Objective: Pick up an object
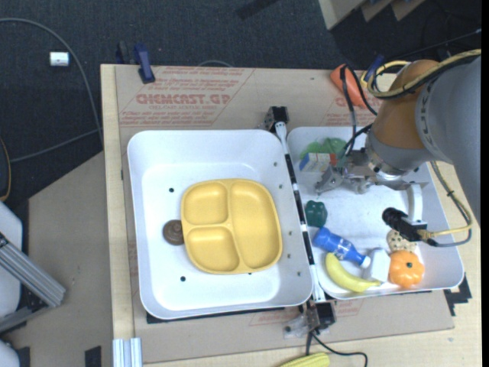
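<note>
Lying in the right bin (451, 270), the green pepper (315, 211) sits just below and left of the pincer (341, 176), which hangs over the bin's upper half; whether it is open or closed I cannot tell. The pepper is small, dark green and stubby, with no clear long axis. Below it lie a blue bottle (336, 244), then a banana (348, 275).

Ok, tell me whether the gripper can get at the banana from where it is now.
Probably yes. The banana lies uncovered on top at the right bin's near edge, and the gripper hangs over the same bin. The blue bottle crowding it may hinder the grasp.
</note>
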Robot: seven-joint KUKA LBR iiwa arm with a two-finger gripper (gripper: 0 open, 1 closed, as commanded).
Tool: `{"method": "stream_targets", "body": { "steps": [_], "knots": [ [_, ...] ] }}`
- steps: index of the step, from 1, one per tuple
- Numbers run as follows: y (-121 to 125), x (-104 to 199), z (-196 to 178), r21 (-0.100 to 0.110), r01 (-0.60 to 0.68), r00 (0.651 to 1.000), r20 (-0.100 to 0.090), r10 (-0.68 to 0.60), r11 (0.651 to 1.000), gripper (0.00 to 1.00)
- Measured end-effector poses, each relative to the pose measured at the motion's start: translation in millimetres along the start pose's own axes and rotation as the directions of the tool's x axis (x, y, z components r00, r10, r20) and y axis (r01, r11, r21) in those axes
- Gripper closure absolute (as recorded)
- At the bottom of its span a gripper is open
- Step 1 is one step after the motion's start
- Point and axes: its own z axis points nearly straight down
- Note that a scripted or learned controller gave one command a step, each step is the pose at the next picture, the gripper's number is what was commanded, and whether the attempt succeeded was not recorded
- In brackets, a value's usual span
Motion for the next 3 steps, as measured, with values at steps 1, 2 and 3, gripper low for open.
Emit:
{"method": "stream_targets", "body": {
  "steps": [1,2,3],
  "knots": [
    [61,-102,0,0.002,0.001,1.000,-0.003,-0.001,1.000,0.00],
    [-75,-52,-3,0.004,-0.002,1.000,0.000,0.002,1.000,0.00],
    [38,-23,0,0.001,0.000,1.000,0.001,0.000,1.000,0.00]
  ]
}}
